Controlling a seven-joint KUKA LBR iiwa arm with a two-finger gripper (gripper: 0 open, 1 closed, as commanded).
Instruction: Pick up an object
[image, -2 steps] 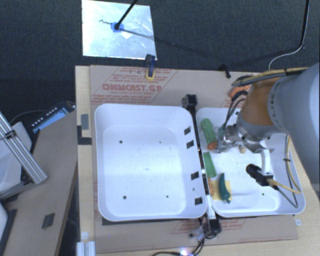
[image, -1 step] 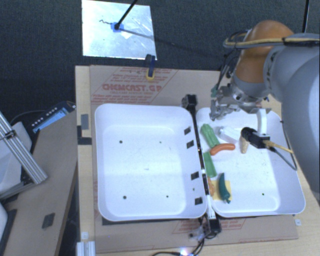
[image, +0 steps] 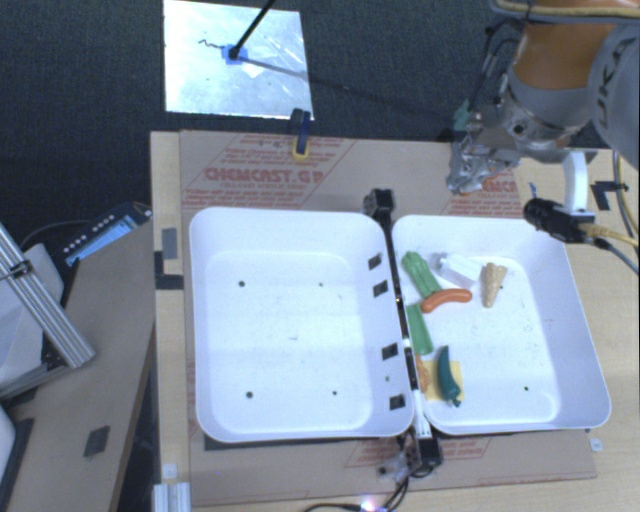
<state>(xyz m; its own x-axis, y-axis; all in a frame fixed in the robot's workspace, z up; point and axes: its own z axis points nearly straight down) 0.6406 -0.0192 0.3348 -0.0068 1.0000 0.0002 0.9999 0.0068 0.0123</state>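
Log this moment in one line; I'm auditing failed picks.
gripper: above bench, behind right bin | holding: nothing seen | orange sausage: in right bin | pick: not done

This is looking like a robotics lab or test workshop rather than a home. A plywood bench (image: 100, 300) is sitting over dark carpet (image: 80, 100), and a printed cardboard sheet (image: 270, 165) is lying across its top under two shallow white bins (image: 290, 225), which are sitting side by side and clipped together along their shared edge. A grey and orange robot arm (image: 560, 60) is hanging over the bench's far right corner, trailing loose cables (image: 610, 235). An aluminium frame rail (image: 40, 310) is leaning at the left edge, and a shiny metal plate (image: 240, 60) is lying on the floor beyond the far edge.
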